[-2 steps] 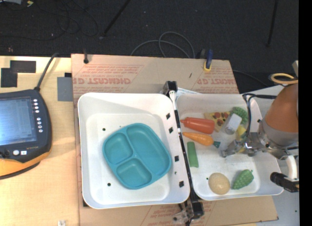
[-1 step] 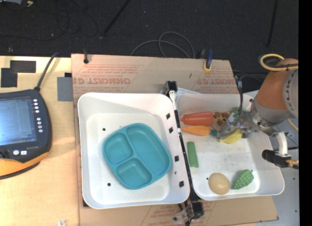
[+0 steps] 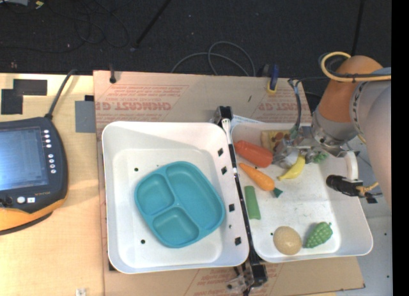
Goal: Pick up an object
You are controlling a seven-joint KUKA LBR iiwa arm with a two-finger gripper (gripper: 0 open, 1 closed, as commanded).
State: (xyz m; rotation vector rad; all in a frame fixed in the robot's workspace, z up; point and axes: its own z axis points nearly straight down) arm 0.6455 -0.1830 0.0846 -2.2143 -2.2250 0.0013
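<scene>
The right bin (image 3: 358, 240) holds several toy foods. A red pepper (image 3: 254, 154) and an orange carrot (image 3: 257, 176) lie near its left wall, with a green cucumber (image 3: 252, 202) below them. Near the front are a beige egg-shaped piece (image 3: 287, 240) and a green bunch of grapes (image 3: 318, 234). A yellow banana (image 3: 293, 169) lies toward the back. My gripper (image 3: 299, 150) is low over the back of this bin, just above and beside the banana's upper end. The wrist hides whatever lies right under it.
In the left bin (image 3: 121, 154) lies a teal divided plate (image 3: 179, 204). A black divider (image 3: 233, 186) separates the bins. A tablet (image 3: 29, 163) sits at the far left of the bench. The grey arm (image 3: 358, 116) covers the right bin's back right corner.
</scene>
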